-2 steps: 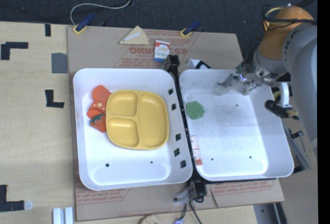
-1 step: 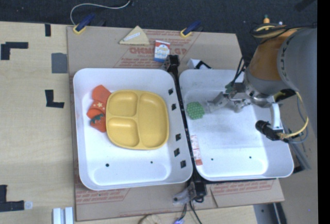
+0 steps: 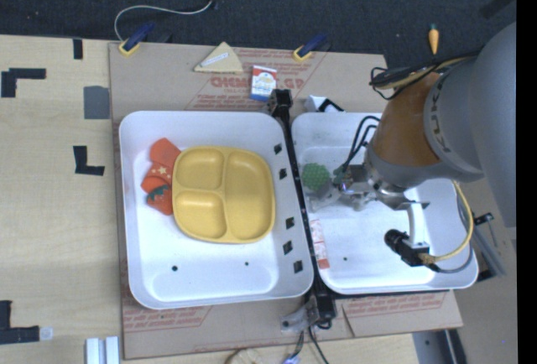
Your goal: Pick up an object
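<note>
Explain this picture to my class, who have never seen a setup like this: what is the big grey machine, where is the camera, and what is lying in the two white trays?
The grey machine with the orange band is a robot arm, reaching in from the right. One fixed camera looks down at a slant on a bench. Two shallow white bins sit side by side. The left bin holds a yellow divided plate and, beside it, an orange toy. The arm's hand is low in the right bin, next to a small green object. Whether it grips anything cannot be seen. Behind the bins lies a small red and white box.
</note>
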You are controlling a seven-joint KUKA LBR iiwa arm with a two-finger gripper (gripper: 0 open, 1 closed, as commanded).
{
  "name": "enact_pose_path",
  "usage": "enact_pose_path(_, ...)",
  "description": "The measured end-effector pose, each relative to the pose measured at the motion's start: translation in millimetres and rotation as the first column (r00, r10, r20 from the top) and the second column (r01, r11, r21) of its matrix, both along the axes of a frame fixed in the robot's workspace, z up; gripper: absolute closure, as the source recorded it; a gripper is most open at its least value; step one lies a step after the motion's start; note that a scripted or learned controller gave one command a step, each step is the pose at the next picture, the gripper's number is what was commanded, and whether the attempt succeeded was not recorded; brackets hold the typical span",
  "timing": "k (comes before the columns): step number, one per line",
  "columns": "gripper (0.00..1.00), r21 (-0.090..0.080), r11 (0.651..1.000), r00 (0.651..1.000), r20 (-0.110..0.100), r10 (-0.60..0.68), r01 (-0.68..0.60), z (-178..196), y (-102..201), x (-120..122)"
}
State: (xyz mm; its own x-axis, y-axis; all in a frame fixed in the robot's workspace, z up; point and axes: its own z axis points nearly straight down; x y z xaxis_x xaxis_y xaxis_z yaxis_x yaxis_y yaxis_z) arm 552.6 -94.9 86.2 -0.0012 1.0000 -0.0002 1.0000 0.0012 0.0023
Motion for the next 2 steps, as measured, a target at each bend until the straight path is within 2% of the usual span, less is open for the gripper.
enact_pose_path(1,0.0,-0.001,1.0,1.0,0.003,0.0,0.0,-0.2,1.5,64.2)
enact_pose_path(2,0.0,-0.001,1.0,1.0,0.0,0.001,-0.001,-0.9,-9.6,116.4)
